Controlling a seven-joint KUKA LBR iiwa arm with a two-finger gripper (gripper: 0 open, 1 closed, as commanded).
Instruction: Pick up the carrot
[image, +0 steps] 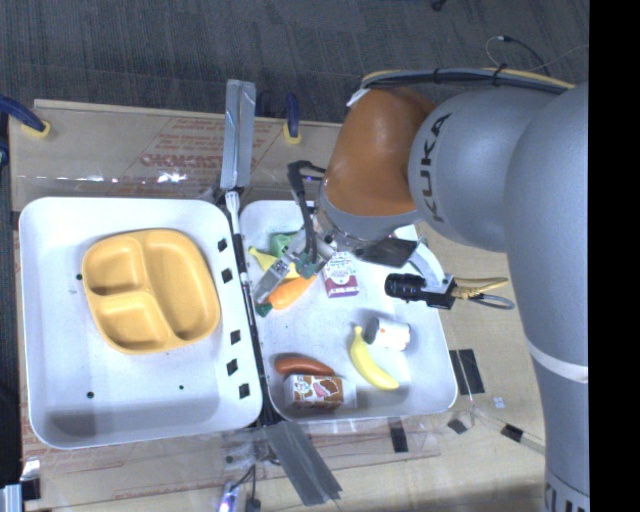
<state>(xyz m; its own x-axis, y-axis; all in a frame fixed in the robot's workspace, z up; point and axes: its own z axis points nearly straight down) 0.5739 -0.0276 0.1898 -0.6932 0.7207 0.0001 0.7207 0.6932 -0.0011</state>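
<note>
The grey arm with its orange band (375, 150) reaches in from the right over the far part of the right-hand shallow white bin (430, 395). Its tool (300, 262) hangs low at that bin's far left, with a thin metal finger (272, 285) slanting down to the left. The small orange carrot with a green tip (288, 293) lies on the bin floor just beside and touching that finger; whether the fingers are apart or clamped on it I cannot tell, since the wrist hides them.

A small white and purple carton (341, 274) stands just right of the carrot. A yellow wedge-shaped piece (262, 259) and a green piece (281, 243) sit at the far left corner. Nearer in the bin lie a yellow banana (371, 362), a small white cylinder (391, 335) touching its far end, a reddish-brown sausage (305, 364) and a brown packet (317, 391) just near it.

The left-hand white bin (60, 400) holds a yellow three-compartment plastic tray (150, 290). Both bins rest on the desk (100, 140)
</note>
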